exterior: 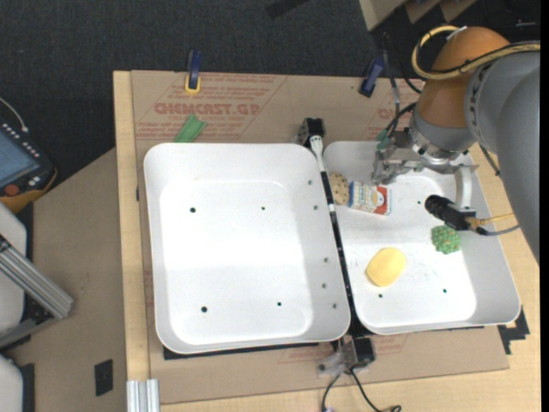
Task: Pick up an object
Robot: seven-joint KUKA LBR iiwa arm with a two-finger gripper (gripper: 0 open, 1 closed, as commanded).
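Observation:
My gripper (383, 168) hangs over the back of the right bin (480, 303), just above and behind a small white and red carton (371, 199). The carton lies flat on the bin floor. Beside it on the left, against the bin's left wall, rests a tan speckled cracker-like piece (340, 190). A yellow rounded lump (386, 266) sits in the middle of the right bin. A small green knobbly object (445, 239) lies to the right of it.
The left bin (163, 230) stands next to the right one, their walls touching along the middle. A green strip (189, 129) and a blue clamp (194, 65) lie on the cardboard behind the left bin. The arm comes in from the upper right.

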